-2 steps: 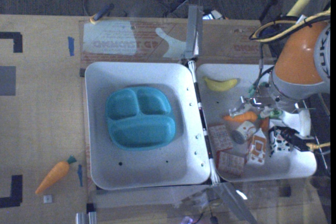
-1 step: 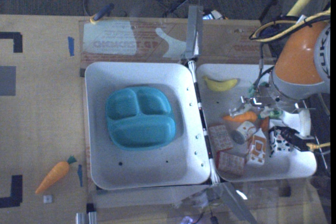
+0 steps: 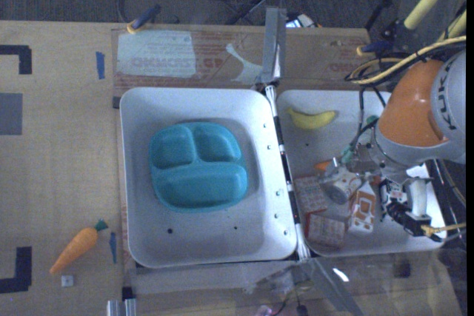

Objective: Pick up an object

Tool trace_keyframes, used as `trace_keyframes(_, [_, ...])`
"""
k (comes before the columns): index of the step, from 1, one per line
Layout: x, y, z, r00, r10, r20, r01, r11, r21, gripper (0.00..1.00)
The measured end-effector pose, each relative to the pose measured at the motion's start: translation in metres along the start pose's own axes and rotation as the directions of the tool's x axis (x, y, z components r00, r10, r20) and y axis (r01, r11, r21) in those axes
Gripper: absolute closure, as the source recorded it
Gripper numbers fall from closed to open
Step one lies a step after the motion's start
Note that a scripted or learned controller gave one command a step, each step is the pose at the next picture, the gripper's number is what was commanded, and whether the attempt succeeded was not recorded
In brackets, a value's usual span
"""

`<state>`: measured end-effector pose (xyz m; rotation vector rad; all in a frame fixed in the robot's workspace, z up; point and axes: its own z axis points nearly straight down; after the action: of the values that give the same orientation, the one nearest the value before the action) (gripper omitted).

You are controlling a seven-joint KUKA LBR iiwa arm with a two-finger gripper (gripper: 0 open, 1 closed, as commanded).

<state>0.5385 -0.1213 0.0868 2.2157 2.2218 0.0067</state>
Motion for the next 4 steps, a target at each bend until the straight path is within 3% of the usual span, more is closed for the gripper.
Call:
trace_keyframes(1, [-0.002,0.001,-0.011,1.000,0.004,0.003,-0.004,1.000,-0.005,1.00])
trace_keyframes(2, [0.081,0.061,-0.105,1.000,-0.028,0.000,0.028,1.000,0.005,1.00])
trace_keyframes(4, [0.082,0.063,-0.125,0.999,-0.032,0.003,0.032,0.999,0.000,1.00])
